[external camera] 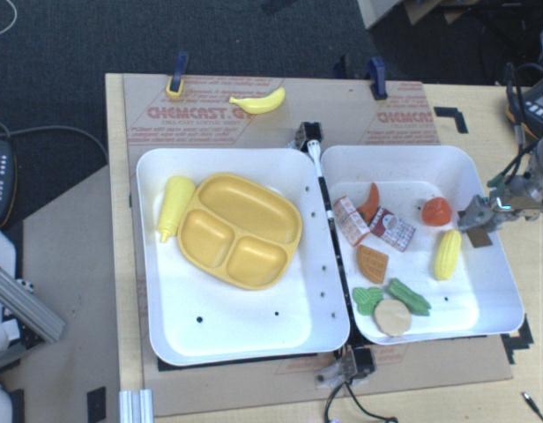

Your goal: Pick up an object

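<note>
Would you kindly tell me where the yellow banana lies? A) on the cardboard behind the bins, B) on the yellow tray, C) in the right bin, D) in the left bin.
A: the banana rests on the printed cardboard, beyond the left bin.

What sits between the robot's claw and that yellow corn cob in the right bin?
Nothing visible does. The gripper hangs at the right bin's right rim, and the corn cob lies just below and left of it on bare white floor. The red tomato sits to the gripper's left, off that path.
</note>
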Available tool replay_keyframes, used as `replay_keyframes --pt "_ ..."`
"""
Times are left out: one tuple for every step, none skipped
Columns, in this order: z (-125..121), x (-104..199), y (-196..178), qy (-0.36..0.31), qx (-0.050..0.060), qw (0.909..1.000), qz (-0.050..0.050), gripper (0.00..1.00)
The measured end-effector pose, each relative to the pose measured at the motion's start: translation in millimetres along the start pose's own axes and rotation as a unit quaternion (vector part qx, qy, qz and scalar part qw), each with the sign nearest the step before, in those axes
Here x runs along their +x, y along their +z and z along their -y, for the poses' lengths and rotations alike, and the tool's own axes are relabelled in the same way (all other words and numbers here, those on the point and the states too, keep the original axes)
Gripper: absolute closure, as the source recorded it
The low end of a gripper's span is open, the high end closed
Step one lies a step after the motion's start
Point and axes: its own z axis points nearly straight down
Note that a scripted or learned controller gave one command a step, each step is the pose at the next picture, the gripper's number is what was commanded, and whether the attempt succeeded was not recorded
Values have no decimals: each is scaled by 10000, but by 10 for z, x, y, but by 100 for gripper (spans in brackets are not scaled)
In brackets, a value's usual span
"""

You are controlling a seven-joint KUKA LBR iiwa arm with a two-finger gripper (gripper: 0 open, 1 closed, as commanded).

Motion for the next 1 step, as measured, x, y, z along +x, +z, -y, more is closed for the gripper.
replay_keyframes --pt "-42 535 87 -19 29 10000 -23 100"
